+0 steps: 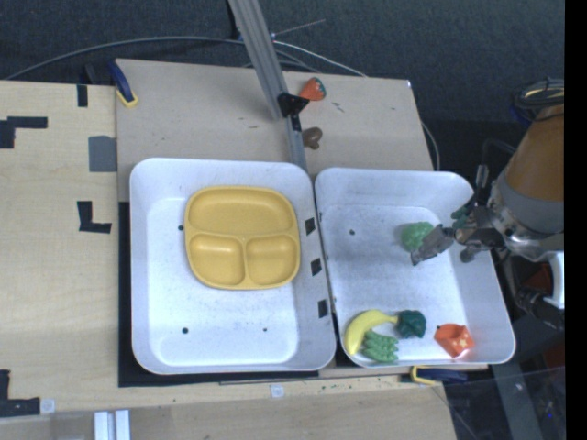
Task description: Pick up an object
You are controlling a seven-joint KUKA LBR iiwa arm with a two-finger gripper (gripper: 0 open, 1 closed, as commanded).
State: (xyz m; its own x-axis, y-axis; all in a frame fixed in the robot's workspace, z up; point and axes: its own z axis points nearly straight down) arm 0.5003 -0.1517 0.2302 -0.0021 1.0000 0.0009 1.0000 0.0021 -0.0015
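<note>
One light, probably soft green toy [417,236] beside end effector [429,248], aperture indiscernible; grasp across its middle.

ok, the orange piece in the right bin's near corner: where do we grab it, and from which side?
Judging from the camera view: take the orange piece across its middle, coming straight down. It lies close to the right bin's near rim, so a sideways approach from there looks blocked. Set the claw fingers left-right; the dark green piece on its left stands apart, leaving a gap.
</note>
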